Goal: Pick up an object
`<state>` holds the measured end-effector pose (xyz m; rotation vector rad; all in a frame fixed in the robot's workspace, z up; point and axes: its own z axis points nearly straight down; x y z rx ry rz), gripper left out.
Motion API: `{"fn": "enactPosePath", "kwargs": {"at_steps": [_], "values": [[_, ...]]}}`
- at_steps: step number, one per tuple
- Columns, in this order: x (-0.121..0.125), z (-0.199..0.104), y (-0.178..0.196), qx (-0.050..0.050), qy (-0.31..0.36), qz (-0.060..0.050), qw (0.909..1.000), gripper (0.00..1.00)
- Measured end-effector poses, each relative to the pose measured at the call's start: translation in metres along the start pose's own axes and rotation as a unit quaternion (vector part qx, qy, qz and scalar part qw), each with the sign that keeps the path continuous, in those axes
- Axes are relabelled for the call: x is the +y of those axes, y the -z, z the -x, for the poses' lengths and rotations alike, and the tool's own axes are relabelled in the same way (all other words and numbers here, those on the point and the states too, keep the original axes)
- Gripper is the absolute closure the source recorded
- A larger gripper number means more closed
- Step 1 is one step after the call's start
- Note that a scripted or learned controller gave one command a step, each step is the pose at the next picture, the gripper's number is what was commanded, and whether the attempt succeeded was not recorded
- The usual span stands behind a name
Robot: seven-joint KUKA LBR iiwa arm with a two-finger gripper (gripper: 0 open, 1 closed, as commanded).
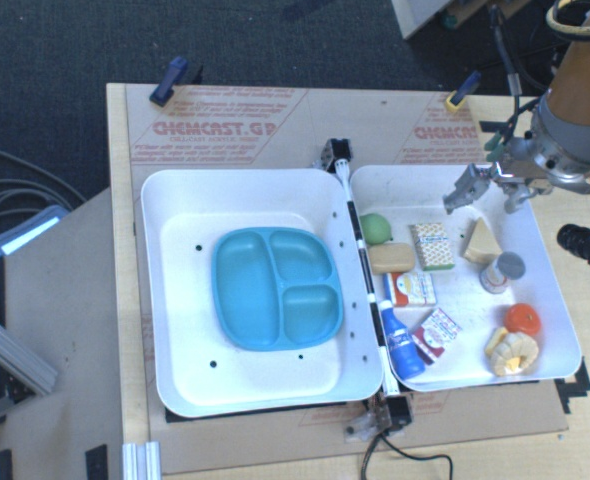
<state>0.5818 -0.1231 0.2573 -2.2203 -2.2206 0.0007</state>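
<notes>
Gripper: two-finger gripper [490,186] hangs over the far part of the right bin [560,303], its grey fingers spread apart with nothing between them.
Arm: grey wrist with an orange band [581,83] reaches in from the right, with cables trailing along it.
Bench: flat board covered by brown protective paper [235,128] printed in red lettering, held by two blue clamps [167,81] at the far edge.
Room: dark carpet-like floor beyond the bench; black cables [15,183] loop on the left beside a pale metal frame.
Bins: two shallow white bins with rounded corners, smooth and glossy, touching along a dark central seam.
Left bin: left bin [175,358] holds one turquoise plastic tray [276,288], rounded, split into three compartments.
Right bin contents: nine small objects, loosely scattered.
Green ball: one round green ball [376,229] near the seam, at the far side.
Tan block: one tan oblong block [392,258] just beside the ball.
Patterned box: one small speckled box [434,245], upright-looking, near the middle.
Wedge: one pale wedge [480,240], just below the gripper.
Grey cylinder: one short grey cylinder [501,271] beside the wedge.
Packets: two red-and-white packets [413,289], flat, toward the seam.
Blue tube: one blue tube [402,346] lying along the seam at the near side.
Orange fruit: one round orange fruit [522,318] touching one lumpy yellow cluster [512,352].
</notes>
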Motion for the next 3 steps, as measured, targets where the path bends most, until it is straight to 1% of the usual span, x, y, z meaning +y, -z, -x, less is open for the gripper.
{"fn": "enactPosePath", "kwargs": {"at_steps": [1, 2, 3], "values": [[0.01, 0.016, -0.172, 0.0, 0.0, 0.001, 1.0, 0.0], [0.01, 0.017, -0.163, -0.001, -0.001, 0.002, 1.0, 1.0], [0.038, -0.064, -0.026, 0.0, 0.001, 0.003, 1.0, 1.0]]}}
